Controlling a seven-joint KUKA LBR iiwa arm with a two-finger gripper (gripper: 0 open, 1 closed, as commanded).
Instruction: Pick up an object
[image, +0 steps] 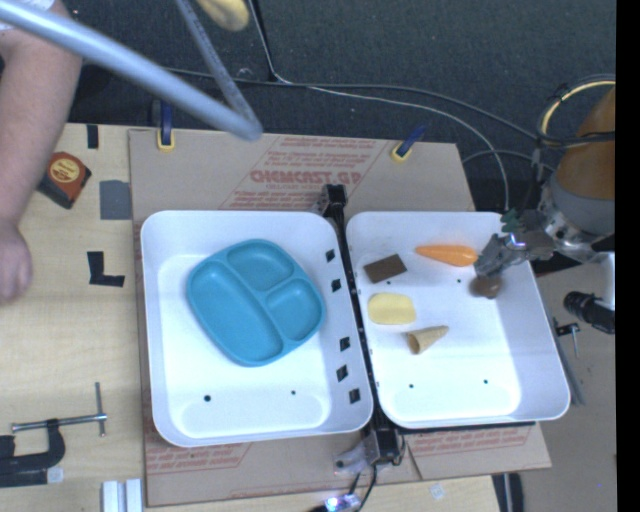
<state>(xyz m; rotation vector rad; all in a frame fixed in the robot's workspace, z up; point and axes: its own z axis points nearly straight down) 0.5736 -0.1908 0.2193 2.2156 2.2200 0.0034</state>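
**Pincer low over a brown item at the right bin's far side**

Two shallow white bins sit side by side on the bench. The left bin carries a blue divided plate, lying flat near its middle. The right bin holds several small things: a brown rectangular block near the divider, an orange carrot lying on its side just beyond it, a pale yellow lump below the block, and a tan cone lying near the yellow lump.

The arm reaches in from the right, and its pincer is down inside the right bin, just right of the carrot's tip. A small dark brown item lies directly under the pincer's tip, touching or nearly touching it. Whether the pincer is spread or pressed together I cannot tell, nor whether it has any grip on that item; the view is too blurred there.
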